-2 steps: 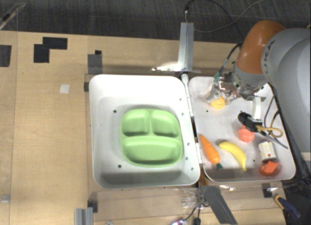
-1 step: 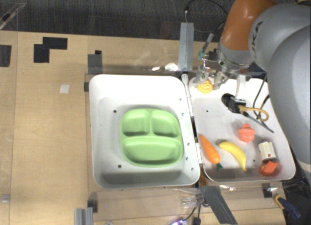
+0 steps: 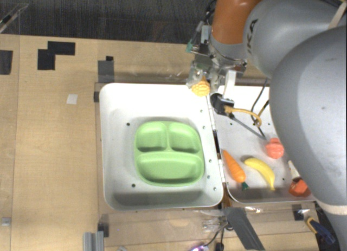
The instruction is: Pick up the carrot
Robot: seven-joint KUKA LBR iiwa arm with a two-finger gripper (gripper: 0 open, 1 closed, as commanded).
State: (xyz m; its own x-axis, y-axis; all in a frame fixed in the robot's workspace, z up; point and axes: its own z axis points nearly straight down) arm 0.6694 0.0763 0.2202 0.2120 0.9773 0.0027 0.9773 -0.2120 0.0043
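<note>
The carrot is seen lying in the right bin, close to the wall between the two bins. Its green end is pointed toward the front of the bin. A yellow banana is lying just beside it, on its right. A pink round fruit is set a little farther back, and an orange thing is partly hidden by the arm.

The hand is held high over the back edge of the bins, well apart from the carrot. A small yellow thing is seen right at the hand. Whether the hand is open or closed cannot be told.

In the left bin a green plate with three parts is placed.

The carrot has not been picked up yet. For a good try, the hand should be brought forward and lined up over the middle of the carrot. It should be turned so the carrot is crossed the short way. The wall and the banana are close, so little room is left on each side. The hand should be lowered straight and slowly, so that nothing else is bumped.
</note>
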